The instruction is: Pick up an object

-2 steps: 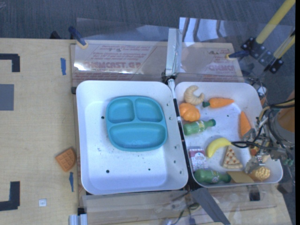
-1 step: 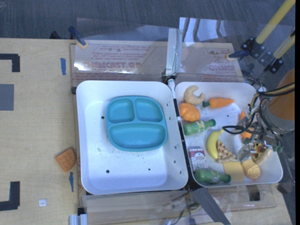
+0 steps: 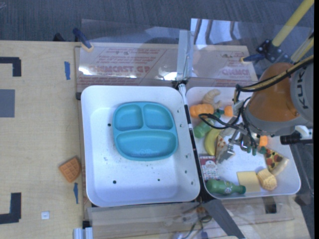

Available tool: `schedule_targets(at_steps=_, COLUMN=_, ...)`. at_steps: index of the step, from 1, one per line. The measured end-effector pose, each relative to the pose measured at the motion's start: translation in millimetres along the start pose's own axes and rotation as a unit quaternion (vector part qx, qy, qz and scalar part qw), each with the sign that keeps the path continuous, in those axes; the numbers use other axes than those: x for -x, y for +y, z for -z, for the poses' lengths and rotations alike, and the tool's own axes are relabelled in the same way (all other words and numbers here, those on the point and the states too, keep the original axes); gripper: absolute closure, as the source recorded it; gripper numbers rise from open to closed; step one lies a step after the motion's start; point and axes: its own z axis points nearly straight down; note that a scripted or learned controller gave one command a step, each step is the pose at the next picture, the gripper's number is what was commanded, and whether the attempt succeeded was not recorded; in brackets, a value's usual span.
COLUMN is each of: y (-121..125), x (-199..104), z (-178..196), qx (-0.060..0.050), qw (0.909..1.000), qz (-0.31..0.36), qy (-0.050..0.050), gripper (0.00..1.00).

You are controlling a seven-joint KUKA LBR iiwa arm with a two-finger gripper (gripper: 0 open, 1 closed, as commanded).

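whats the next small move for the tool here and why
Probably lower the tool straight down a little. It hangs over the right bin beside the banana, with the red-and-white packet just below it, and nothing shows between its fingers, so a grasp seems not yet made.

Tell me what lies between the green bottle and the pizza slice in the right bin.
In the camera view, a yellow cheese block lies between the green bottle and the pizza slice.
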Motion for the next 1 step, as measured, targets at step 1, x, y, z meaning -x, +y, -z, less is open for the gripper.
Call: schedule_targets(at_steps=1, y=25.9, x=62.6, z=-1.0, qx=-0.003, qw=0.9986, qz=-0.052, qy=0.005, gripper=0.00)
